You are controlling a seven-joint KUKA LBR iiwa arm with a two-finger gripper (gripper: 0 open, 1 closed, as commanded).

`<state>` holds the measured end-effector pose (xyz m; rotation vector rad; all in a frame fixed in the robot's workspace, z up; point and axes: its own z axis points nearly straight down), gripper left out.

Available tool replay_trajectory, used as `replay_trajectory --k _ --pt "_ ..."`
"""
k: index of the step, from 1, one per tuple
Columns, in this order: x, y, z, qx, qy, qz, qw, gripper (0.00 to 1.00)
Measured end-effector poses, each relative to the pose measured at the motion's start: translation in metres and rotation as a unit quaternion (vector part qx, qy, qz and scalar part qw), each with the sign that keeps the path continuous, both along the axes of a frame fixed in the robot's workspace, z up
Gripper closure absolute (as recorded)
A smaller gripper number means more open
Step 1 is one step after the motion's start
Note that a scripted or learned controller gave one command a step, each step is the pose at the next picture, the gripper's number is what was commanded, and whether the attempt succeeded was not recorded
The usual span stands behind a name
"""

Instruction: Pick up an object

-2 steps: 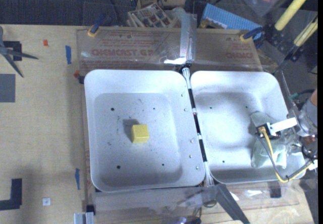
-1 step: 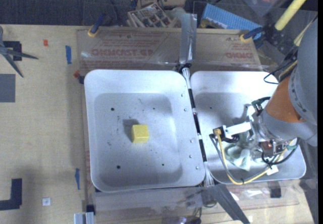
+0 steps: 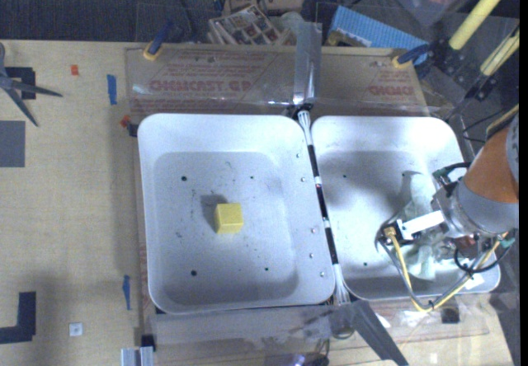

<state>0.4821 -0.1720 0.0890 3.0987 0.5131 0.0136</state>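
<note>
While the arm reached low into the right bin, seemingly after a pale greenish item beneath the jaws, whose state I could not tell, a yellow block lay alone in the left bin.

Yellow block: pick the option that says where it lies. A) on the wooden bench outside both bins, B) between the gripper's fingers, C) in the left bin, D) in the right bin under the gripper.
C: the yellow block rests on the floor of the left bin, well apart from the gripper, which is down in the right bin.
</note>
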Motion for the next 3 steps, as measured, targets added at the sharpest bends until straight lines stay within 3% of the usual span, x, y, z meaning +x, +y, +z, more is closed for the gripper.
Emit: replay_trajectory --k 1,2,3 --pt "-0.003 -0.024 0.06 0.0007 0.006 -0.063 0.998 1.0" --pt "0.011 0.039 0.0 -0.0012 0.001 -0.061 0.9981 1.0" --pt "0.069 0.047 0.032 0.0005 0.006 -0.061 0.9981 1.0"
